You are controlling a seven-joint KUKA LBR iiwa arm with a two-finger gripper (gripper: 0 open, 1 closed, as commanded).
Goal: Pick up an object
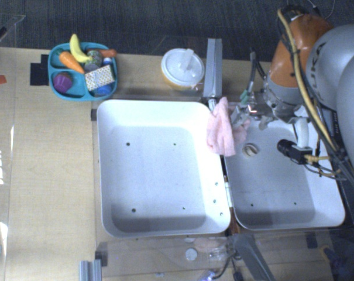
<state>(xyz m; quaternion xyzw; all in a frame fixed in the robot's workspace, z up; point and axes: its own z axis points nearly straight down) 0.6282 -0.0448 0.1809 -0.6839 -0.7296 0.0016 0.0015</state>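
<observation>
A pink cloth [222, 129] hangs crumpled over the wall between the two bins, at their far end. My gripper [245, 113] is low over the far left corner of the right bin [294, 209], right beside the cloth's right edge. The view does not show whether it touches the cloth. A small round ring-like object [250, 150] lies on the right bin's floor just in front of the gripper. The arm's orange band [294, 45] rises behind it.
The left bin [153, 168] is bare white. Behind it stand a blue tray of toy food [83, 72], a white lidded cup [182, 68] and a grey metal post [212, 69]. Black and yellow cables [305, 154] hang over the right bin's right half.
</observation>
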